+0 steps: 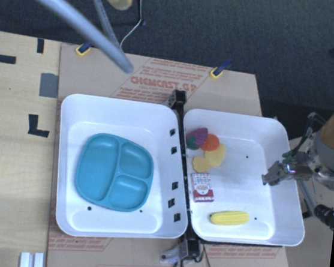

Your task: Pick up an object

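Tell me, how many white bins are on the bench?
2. The left bin holds a blue plate; the right bin, touching it, holds the small toys.

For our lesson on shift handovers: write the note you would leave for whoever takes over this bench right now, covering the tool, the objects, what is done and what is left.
Tool: over the right bin's right wall, nothing seen between its fingers; open or shut cannot be told.
Right bin: yellow corn cob near the front wall; red-and-white packet by the divider; purple piece, orange piece and yellow piece clustered behind it.
Left bin: blue divided plate.
Done: nothing picked up.
Left: choose an object, grasp it, lift it.
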Controlling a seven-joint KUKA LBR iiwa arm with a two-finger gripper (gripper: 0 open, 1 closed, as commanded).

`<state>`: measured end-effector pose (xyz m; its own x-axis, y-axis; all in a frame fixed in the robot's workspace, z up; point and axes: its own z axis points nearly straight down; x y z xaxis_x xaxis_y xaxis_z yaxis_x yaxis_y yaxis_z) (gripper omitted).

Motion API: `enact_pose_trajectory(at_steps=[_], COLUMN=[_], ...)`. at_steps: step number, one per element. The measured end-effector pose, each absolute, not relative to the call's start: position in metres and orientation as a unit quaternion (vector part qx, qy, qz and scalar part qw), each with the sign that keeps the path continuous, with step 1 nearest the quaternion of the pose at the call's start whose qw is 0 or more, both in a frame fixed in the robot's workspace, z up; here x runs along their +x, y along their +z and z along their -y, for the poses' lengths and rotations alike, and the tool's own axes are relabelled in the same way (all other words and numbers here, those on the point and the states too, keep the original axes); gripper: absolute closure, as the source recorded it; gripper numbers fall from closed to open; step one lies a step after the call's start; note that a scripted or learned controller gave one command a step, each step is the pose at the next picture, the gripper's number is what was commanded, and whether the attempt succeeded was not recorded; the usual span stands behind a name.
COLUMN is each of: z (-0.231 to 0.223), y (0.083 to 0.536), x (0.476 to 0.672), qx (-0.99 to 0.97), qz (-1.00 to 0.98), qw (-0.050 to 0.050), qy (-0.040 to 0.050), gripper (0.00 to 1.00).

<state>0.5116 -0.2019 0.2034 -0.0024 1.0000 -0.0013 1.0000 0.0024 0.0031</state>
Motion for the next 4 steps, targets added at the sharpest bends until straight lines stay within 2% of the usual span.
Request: enact_pose_trajectory(at_steps=[1,2,4], z=[0.202,0.146,0.035], y=[0.266,0.27,0.238], x=[0.516,0.519,0.529], qx=[0.706,0.705,0.705], qz=[-0.708,-0.709,-0.709], qw=[0.003,0.0,-0.001], qy=[0.001,0.0002,-0.001], gripper=[1.0,1.0,1.0])
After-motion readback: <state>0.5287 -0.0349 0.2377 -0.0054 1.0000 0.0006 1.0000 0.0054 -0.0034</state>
